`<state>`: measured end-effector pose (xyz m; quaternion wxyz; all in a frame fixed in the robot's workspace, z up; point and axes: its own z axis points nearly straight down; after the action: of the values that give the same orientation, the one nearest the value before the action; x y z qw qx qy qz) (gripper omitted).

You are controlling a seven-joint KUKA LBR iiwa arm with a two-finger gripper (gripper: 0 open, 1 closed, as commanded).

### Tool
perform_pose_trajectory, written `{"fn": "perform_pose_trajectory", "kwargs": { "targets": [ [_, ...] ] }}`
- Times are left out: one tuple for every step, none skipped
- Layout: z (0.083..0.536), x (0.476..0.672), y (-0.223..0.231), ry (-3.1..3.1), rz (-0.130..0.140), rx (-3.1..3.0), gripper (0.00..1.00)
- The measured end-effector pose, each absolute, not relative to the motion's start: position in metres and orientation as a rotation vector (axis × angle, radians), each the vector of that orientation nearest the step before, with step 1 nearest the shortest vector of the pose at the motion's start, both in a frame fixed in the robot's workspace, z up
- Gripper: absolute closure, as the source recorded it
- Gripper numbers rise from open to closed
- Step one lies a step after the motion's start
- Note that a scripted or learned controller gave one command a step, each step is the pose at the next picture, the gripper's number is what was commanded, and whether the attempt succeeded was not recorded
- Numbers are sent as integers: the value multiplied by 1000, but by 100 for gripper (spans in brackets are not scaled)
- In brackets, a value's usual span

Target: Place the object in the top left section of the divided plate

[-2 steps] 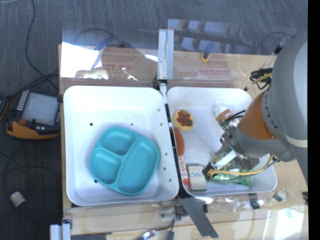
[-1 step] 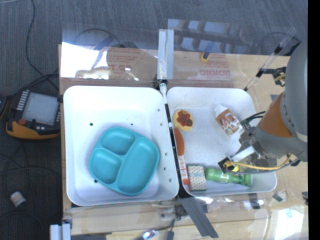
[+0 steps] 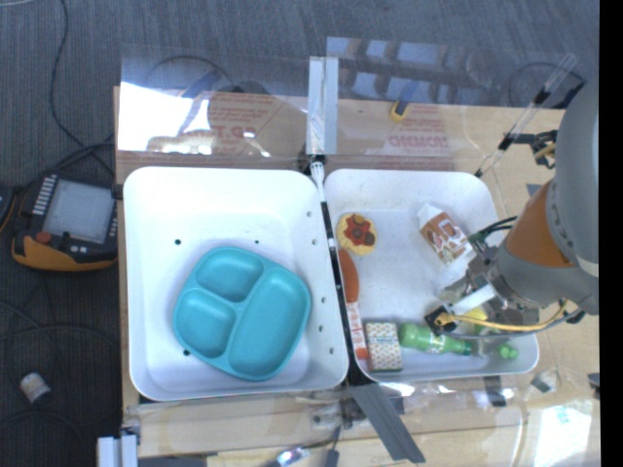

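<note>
- Where the right bin (image 3: 409, 185) meets its near wall, a green bottle (image 3: 428, 340) lies on its side. Its long axis runs left to right along that wall, with the right end tipped slightly nearer. The thicker end points left, towards the divider between the bins. Which end carries the cap I cannot tell.
- Just left of the bottle, close enough that I cannot tell whether they touch, a small printed carton (image 3: 382, 346) sits in the near left corner of that bin.
- Just beyond the bottle's middle, the jaws hang low over the bin floor, above the bottle. Wrist parts and cable hide them, so I cannot tell if they are apart, together or clamped on anything.
- In the left bin (image 3: 156, 195), well apart from the bottle, a teal divided plate (image 3: 243, 309) rests flat towards the near side. It has two small sections on its left and far side and one large section on its right.
- Farther back in the right bin, an orange sausage (image 3: 348, 275) lies against the divider, its length running near to far.
- Beyond the sausage sits a round pizza piece (image 3: 357, 232) with red topping.
- Right of the pizza piece, a brown and white packet (image 3: 443, 233) lies tilted.
- The arm (image 3: 574, 212) comes in from the right over the desk (image 3: 569, 397).
</note>
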<state>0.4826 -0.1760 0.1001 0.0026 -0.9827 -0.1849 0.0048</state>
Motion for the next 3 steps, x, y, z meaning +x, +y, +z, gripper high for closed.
{"fn": "perform_pose_trajectory", "kwargs": {
  "targets": [
    [88,487,-111,-337,-11,-3135,0],
    [88,491,-198,-322,-15,-3123,0],
    [95,491,-198,-329,-6,-3124,100]
  ]
}}
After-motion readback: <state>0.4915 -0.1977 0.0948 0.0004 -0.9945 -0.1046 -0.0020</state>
